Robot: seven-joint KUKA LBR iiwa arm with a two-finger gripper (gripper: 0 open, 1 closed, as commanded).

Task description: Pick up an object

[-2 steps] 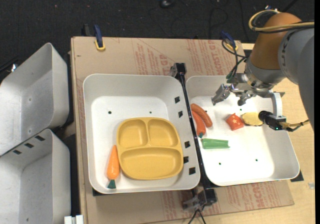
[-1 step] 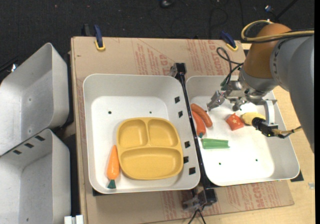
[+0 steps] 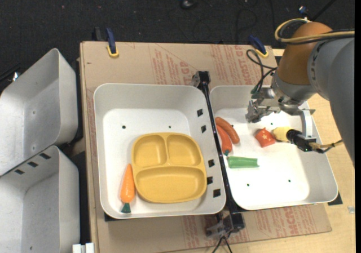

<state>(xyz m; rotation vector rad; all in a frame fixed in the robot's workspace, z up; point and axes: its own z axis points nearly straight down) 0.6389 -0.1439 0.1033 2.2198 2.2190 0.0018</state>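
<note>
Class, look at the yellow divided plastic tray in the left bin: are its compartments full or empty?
Empty. The yellow divided plastic tray shows bare compartments; the orange toy carrot lies beside it.

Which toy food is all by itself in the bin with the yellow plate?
The carrot. It lies beside the yellow plate in the left bin; the sausages, green piece and red piece sit in the right bin.

Plastic bins and toy food on a board worktop.
Two smooth white plastic bins (image 3: pixel 107 133) sit on matt brown printed board (image 3: pixel 169 60); the yellow tray (image 3: pixel 169 167) and carrot (image 3: pixel 127 184) look glossy plastic.
</note>
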